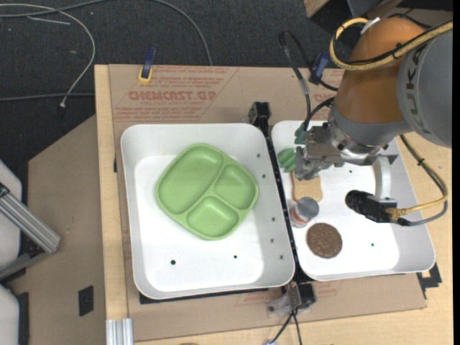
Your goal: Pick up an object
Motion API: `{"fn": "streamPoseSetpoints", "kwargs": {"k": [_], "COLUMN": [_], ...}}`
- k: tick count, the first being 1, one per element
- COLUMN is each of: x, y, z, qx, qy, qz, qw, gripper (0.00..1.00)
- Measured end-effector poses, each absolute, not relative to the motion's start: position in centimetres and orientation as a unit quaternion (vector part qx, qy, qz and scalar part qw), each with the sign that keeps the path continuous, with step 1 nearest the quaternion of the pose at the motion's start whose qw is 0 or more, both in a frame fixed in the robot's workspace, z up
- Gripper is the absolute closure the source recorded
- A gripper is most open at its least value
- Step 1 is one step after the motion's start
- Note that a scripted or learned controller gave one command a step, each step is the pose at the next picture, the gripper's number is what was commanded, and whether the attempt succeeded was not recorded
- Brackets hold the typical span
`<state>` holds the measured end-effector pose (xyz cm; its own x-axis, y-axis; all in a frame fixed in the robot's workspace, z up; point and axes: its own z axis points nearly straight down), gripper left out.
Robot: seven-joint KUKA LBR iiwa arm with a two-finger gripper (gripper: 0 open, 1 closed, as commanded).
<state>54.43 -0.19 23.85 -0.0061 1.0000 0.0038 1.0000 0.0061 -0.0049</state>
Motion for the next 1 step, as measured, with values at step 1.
{"fn": "streamPoseSetpoints", "kwargs": {"k": [1], "x": [52.67], "y": [4.98], "z": [22.95], "qx": [-0.705], "qy": [-0.709], "qz": [0.0005], "qw": [0.003], "gripper": [1.0]}}
